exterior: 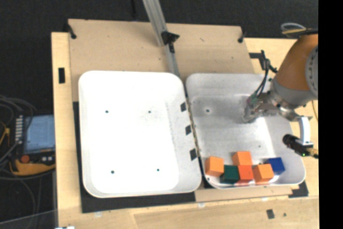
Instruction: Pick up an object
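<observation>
Orange, green and blue wooden blocks (244, 168) cluster along the near rim of the right shallow white plastic bin (214, 99), well apart from the hand (251, 113), which hangs low over that bin's middle; its opening cannot be told. Beside it on the counter (155, 43) sits the left white bin (134, 131).
</observation>
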